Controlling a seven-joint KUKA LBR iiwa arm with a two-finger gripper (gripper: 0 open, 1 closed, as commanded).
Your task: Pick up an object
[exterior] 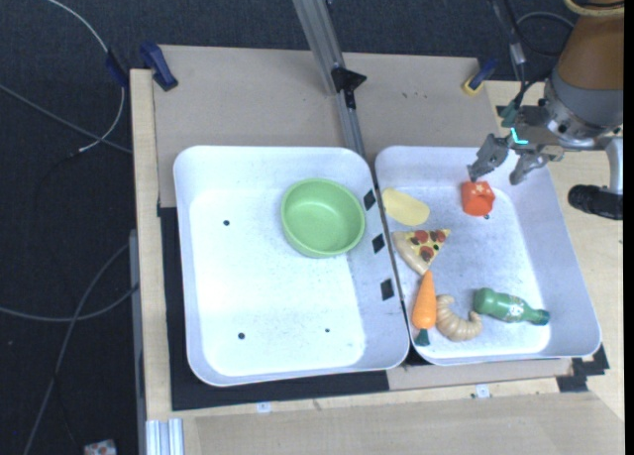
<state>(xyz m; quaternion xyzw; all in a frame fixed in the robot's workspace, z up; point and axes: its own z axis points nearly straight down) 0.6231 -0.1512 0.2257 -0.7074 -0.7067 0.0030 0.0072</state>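
The arm reaches in from the right over the right bin, and its hand hangs with two fingers spread apart, released, with nothing between them; the red pepper lies just below and between those fingers, resting on the bin floor near its upper edge, and looks to be the thing aimed at, though that is a judgement; whether the fingertips touch it I cannot tell.

Nothing has been lifted, so the pick is not yet done; what remains, as I read it, is to lower around the pepper, clench, and raise it clear.

The other things in the right bin lie apart from the hand: a yellow chip by the left wall; a pizza slice below it; a carrot and a croissant touching near the lower edge; a green bottle on its side beside them; the left bin holds a green bowl on the counter.
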